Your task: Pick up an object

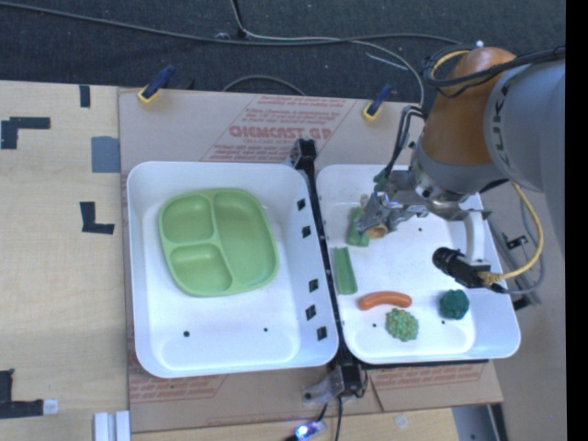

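Overhead, my hand (375, 219) hung low in the right bin (487, 343), its tips pinching a small green piece (356, 235) near the divider. Below it lay a green strip (344, 270), an orange sausage (384, 299) and two green lumps; a green tray (219, 241) sat in the left bin (147, 274).

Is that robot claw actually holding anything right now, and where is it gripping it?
It cannot be told. The gripper is right on a small green piece in the right bin, but no clear grip shows.

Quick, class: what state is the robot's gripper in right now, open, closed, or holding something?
Gripper: low over the right bin, at a green block; whether it is open, closed or holding cannot be told from this view.
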You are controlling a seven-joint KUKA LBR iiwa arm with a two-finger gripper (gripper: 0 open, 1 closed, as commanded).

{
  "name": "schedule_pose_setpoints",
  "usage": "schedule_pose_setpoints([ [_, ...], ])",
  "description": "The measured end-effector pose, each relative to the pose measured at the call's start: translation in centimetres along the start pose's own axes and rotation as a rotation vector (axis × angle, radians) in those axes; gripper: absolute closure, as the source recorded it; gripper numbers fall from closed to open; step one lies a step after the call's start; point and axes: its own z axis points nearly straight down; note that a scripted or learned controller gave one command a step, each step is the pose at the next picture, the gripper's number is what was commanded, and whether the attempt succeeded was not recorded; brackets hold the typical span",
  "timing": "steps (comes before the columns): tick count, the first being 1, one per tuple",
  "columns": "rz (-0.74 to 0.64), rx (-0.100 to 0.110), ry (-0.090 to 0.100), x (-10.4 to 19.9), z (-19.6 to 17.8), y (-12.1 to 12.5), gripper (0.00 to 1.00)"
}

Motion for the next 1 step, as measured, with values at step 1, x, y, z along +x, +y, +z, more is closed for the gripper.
schedule_pose_setpoints([
  [1,-0.001,-0.001,0.001,5.61,-1.25,1.21,1.0],
])
